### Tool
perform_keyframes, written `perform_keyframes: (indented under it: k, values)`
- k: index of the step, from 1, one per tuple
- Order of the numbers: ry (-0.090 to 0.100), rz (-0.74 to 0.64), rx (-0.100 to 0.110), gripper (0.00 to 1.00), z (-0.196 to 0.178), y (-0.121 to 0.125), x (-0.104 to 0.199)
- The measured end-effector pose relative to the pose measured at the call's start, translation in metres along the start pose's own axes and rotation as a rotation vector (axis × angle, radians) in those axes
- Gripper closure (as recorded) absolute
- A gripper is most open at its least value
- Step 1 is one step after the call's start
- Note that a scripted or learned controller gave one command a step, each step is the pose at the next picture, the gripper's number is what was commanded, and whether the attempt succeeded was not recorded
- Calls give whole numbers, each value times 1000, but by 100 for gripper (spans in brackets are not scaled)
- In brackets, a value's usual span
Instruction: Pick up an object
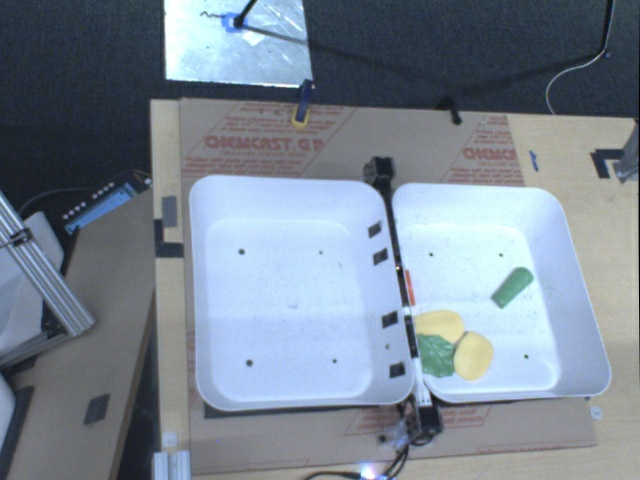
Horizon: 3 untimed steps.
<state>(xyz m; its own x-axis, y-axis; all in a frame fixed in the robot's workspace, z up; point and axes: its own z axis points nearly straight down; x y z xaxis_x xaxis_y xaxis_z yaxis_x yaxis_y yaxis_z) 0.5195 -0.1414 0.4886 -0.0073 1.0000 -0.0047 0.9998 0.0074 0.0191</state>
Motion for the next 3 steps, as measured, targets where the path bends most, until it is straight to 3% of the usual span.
perform_keyframes:
  k: [1,2,3]
  values:
    - [4,2,14,100,-29,-8,19]
    - [4,2,13,100,-48,-25,30]
    - [4,3,16,100,-47,-32,35]
